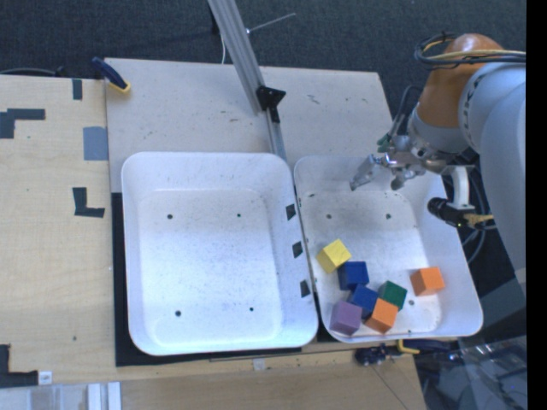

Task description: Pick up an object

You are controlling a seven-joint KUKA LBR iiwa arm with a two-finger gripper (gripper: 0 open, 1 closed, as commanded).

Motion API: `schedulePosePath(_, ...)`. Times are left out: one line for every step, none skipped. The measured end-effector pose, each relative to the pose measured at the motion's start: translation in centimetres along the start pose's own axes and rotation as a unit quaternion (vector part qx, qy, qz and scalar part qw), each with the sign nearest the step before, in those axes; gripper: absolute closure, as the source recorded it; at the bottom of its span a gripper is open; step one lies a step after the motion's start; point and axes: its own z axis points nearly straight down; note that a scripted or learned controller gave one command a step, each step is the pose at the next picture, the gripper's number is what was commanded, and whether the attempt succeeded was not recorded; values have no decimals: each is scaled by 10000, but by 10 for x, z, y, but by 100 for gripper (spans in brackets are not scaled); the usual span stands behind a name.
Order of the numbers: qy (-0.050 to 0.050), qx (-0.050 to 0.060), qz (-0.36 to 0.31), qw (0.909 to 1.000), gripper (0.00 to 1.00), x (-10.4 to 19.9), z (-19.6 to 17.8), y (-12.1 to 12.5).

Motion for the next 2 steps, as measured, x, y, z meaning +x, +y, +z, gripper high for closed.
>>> schedulePosePath(0,-9,-8,10000,0,1,32,-1)
schedulePosePath(-6,-27,-17,10000,100,2,20,0)
